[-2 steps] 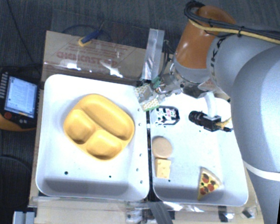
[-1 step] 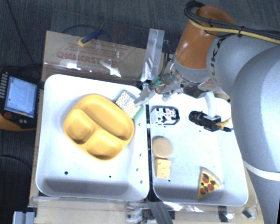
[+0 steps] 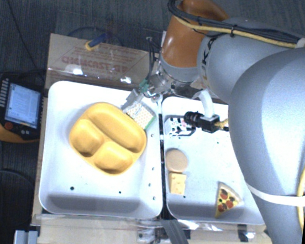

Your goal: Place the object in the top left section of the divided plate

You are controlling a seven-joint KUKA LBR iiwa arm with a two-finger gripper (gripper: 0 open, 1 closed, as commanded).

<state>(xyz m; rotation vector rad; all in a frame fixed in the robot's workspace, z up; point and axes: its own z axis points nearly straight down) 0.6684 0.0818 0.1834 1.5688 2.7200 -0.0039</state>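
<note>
Biggest thing first: the grey arm (image 3: 277, 107) fills the right side and reaches across the far end of the right bin (image 3: 202, 211) towards the left bin (image 3: 65, 191).

In the left bin sits the yellow divided plate (image 3: 107, 138), turned at an angle, all three hollows bare. So nothing is placed yet.

The gripper (image 3: 140, 96) hangs at the plate's far right edge. Just below it is a pale speckled piece (image 3: 139, 111) with a green edge, touching or overlapping the plate's rim. I take that for the object, and this for the carry-and-place step, just short of the drop.

The next move, as I judge it, is a short shift left and nearer, to bring the piece over the far left hollow before release. With the plate skewed, choosing the right hollow is the tricky part.

The small stuff is in the right bin: a round biscuit (image 3: 176, 161), a square cracker (image 3: 176, 183) just near of it, and a pizza slice (image 3: 227, 200) to the right.

Now the doubts. I cannot tell whether the gripper is spread or pinching the piece, because the wrist crowds that spot. What the speckled piece is remains unclear. The arm hides the right bin's right side.
</note>
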